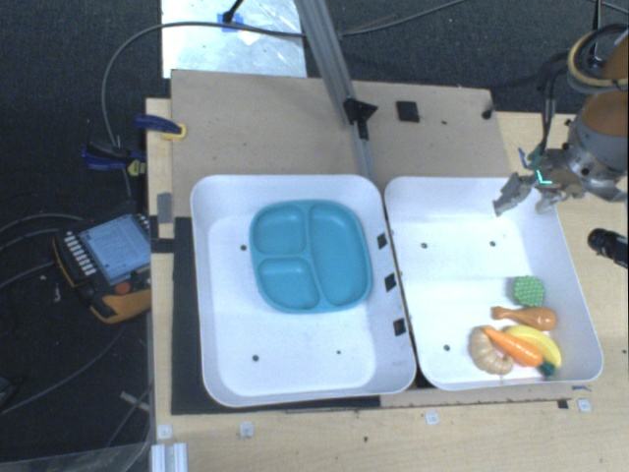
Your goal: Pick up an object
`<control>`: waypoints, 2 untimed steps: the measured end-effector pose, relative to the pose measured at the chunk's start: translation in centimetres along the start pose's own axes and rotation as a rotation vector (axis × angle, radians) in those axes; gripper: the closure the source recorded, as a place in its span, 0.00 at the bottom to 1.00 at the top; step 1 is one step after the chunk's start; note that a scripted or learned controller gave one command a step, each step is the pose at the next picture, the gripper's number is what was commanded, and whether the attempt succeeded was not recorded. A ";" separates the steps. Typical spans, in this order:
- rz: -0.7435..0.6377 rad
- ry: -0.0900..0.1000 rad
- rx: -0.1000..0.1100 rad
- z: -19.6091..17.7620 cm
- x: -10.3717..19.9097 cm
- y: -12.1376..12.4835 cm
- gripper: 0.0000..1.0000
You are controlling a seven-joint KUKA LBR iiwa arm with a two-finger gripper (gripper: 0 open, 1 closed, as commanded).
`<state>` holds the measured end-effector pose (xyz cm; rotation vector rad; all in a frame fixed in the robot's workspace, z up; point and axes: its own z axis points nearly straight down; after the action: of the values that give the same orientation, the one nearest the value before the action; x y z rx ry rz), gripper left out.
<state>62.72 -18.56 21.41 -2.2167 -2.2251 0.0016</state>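
The right bin (442, 264) holds a cluster of toy food in its near right corner: a green round piece (528, 289), a brown drumstick (528, 316), a yellow banana (536, 341), an orange carrot (513, 345) and a tan shrimp-like piece (487, 352). My gripper (527, 196) hangs over the far right corner of that bin, well above and behind the food. Its two grey fingers stand apart with nothing between them.
A blue divided plate (311, 255) lies in the left bin (231, 362). A slanted metal pole (329, 47) rises behind the bins. Clamps (157, 126) and a handheld device (108, 264) sit off the bench at left.
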 end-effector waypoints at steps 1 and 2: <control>-0.001 -0.001 -0.003 -0.2 0.0 0.1 0.00; 0.002 0.000 0.001 6.1 -0.1 0.0 0.00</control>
<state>62.67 -18.65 15.32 -2.2182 -2.2223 0.0027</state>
